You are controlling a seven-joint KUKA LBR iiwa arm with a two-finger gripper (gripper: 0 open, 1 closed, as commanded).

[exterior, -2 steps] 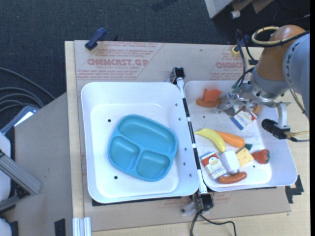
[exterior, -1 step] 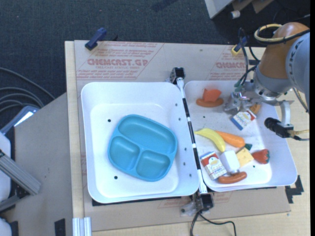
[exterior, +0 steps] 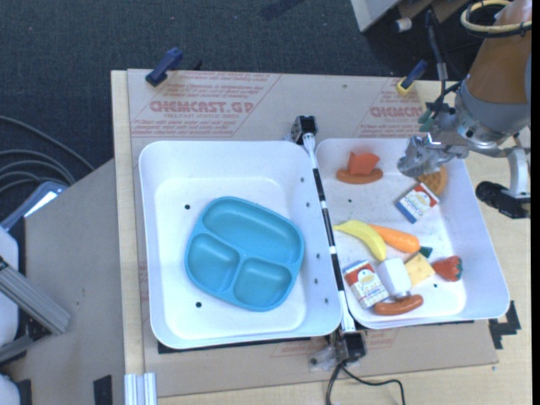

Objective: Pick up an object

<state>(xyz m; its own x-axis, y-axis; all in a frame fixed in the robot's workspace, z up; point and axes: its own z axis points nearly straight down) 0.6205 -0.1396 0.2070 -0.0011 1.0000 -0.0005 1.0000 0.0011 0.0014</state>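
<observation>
In the camera view, the gripper [exterior: 419,160] hangs low over the far right part of the right bin [exterior: 489,260], its metal head seen from above, so whether it is spread or closed, and whether it grips anything, cannot be told. Just beside and partly under it lies a small brown piece [exterior: 435,180], too hidden to name. The arm [exterior: 498,74] comes in from the upper right, its orange band above the grey wrist, bent steeply down toward the bin. In that bin, an orange hat-shaped toy [exterior: 361,166] sits near the far wall, a small red, white and blue carton [exterior: 416,204] lies just below the gripper, and a banana [exterior: 363,235], carrot [exterior: 395,239], cheese wedge [exterior: 419,269], red pepper [exterior: 449,267], second carton [exterior: 366,283], white block [exterior: 393,275] and sausage [exterior: 397,305] crowd the near end. The left bin [exterior: 160,226] holds a blue divided plate [exterior: 244,252].
</observation>
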